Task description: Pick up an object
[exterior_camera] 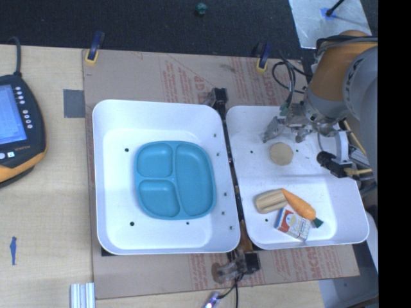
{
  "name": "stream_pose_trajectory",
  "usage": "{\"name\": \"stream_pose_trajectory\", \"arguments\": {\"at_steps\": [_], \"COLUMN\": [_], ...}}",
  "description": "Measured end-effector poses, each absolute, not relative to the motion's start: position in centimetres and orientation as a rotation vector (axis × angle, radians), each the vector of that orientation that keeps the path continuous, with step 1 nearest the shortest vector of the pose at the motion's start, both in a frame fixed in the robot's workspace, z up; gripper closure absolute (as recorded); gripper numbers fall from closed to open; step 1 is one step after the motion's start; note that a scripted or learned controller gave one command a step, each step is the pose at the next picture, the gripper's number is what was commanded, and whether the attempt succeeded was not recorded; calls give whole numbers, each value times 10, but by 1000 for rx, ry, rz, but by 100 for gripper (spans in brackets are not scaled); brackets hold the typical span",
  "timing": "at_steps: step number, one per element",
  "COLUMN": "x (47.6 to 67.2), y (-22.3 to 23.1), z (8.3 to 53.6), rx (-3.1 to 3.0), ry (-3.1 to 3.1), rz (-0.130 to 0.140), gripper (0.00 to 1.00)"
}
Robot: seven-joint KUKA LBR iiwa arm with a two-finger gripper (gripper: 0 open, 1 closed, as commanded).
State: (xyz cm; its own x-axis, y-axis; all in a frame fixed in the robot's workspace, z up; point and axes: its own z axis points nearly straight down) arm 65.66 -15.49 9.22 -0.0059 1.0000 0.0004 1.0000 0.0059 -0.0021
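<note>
In the right bin [257, 239] lie a round tan disc [280, 153], a tan bread roll [270, 200], an orange carrot [299, 205] and a small printed box [292, 225]. My gripper [288, 132] hangs over the back of this bin, just behind the tan disc. Its fingers are spread open with nothing between them. The roll, carrot and box are bunched together at the front of the bin, well clear of the gripper.
The left bin [109, 172] holds a blue divided plate [174, 178]. A handheld control pendant [16, 127] rests on the bench at far left. Clamps [94, 47] pin the cardboard sheet under the bins.
</note>
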Motion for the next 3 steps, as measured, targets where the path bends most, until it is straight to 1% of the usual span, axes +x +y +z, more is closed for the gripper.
{"name": "stream_pose_trajectory", "arguments": {"at_steps": [1,2,3], "x": [627,656,622], "y": [-145,-150,-142], "z": [92,92,92], "rx": [-2216,-2215,-2217], "ry": [-2223,-2225,-2224], "rz": [6,2,6], "gripper": [0,0,0]}}
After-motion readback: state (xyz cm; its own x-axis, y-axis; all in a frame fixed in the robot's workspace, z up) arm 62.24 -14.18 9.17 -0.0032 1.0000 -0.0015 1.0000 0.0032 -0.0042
